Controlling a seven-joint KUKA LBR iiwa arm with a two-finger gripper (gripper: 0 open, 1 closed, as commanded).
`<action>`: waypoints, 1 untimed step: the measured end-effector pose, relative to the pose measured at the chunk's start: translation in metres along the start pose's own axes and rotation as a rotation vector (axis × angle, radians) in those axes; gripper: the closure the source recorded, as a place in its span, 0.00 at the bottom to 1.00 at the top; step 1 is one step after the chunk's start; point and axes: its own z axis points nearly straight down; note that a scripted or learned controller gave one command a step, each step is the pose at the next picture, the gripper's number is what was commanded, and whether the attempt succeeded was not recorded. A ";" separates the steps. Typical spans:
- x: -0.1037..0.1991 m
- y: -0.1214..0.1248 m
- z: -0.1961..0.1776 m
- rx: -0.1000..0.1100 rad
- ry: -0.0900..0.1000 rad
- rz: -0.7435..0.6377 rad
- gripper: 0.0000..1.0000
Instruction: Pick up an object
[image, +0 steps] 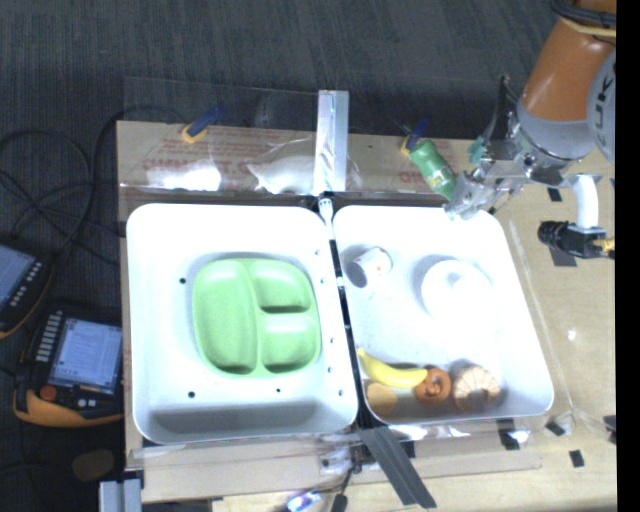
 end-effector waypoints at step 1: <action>0.046 -0.035 0.066 0.000 0.004 -0.249 1.00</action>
